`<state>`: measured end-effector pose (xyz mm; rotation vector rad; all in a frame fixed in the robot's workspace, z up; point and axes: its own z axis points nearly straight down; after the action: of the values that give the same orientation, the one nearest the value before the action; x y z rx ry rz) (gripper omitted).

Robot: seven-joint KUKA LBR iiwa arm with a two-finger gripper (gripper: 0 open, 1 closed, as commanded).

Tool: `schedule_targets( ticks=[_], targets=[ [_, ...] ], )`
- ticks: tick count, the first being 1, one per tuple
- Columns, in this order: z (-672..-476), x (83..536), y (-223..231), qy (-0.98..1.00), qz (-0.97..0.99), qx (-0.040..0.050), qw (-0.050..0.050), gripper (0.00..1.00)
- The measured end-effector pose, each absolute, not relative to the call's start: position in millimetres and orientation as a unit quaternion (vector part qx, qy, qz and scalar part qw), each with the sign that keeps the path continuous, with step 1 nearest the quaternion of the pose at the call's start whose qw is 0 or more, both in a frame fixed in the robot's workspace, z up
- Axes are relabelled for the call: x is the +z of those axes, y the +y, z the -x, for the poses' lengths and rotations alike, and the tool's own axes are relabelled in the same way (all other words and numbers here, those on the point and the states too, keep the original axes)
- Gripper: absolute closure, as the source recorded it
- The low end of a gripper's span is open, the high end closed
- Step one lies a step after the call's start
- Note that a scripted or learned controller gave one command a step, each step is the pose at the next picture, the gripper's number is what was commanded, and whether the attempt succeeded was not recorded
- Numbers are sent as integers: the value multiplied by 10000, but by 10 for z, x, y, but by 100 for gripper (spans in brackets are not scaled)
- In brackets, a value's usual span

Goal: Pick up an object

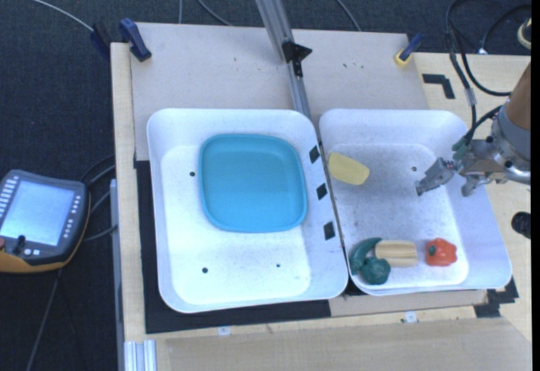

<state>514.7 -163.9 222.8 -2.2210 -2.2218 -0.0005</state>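
The arm (521,120) is cut off by the right edge, so little above the wrist shows. The gripper (449,177) is too small and blurred to read its finger state. At the left edge, the handheld pendant (38,220) is partly cropped, its screen content illegible.

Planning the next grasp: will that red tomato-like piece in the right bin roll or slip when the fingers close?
The red piece looks rounded and glossy, so it may roll or squirt sideways. It sits near the right bin's front wall, which could stop it. The gripper hangs apart from it.
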Motion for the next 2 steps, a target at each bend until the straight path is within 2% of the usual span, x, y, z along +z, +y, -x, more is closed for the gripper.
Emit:
schedule_targets(
  ticks=[2],
  targets=[
    [-5161,1390,-1604,-7073,7069,9,14,0]
  ],
)
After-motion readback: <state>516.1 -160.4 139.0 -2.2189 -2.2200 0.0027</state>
